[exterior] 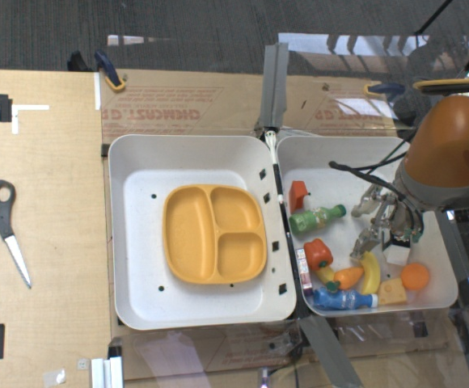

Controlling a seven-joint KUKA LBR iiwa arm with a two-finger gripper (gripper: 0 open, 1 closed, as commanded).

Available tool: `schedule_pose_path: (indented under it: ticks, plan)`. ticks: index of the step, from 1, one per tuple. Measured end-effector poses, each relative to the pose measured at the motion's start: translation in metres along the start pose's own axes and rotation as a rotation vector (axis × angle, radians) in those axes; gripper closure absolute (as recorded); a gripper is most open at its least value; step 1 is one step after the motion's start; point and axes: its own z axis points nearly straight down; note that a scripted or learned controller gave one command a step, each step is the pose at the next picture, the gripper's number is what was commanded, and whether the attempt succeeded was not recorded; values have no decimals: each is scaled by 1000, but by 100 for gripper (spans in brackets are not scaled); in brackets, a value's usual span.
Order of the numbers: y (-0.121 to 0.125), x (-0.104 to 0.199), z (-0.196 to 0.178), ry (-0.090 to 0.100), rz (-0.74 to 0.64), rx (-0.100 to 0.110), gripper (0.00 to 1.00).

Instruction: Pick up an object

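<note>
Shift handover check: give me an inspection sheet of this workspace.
Surface: two shallow white bins side by side on the bench.
Job's things: right bin holds green plastic bottle, red pepper, yellow banana, orange ball, blue bottle.
Clutter: yellow three-compartment plate in left bin.
Grippers: two-finger gripper above the right bin, holding nothing seen.
Cables: black cables at the wrist.
Surroundings: grey-handled scissors on the bench at left.
</note>
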Motion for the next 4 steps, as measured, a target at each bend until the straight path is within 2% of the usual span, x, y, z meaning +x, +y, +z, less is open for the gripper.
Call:
schedule_pose_path:
  ticks: [1,2,3,4]
  plan:
    - [19,75,1,1,14,0,0]
    - [20,74,-6,2,11,1,100]
    - [60,12,0,-2,269,1,100]
    - [-17,-29,-106,0,266,1,100]
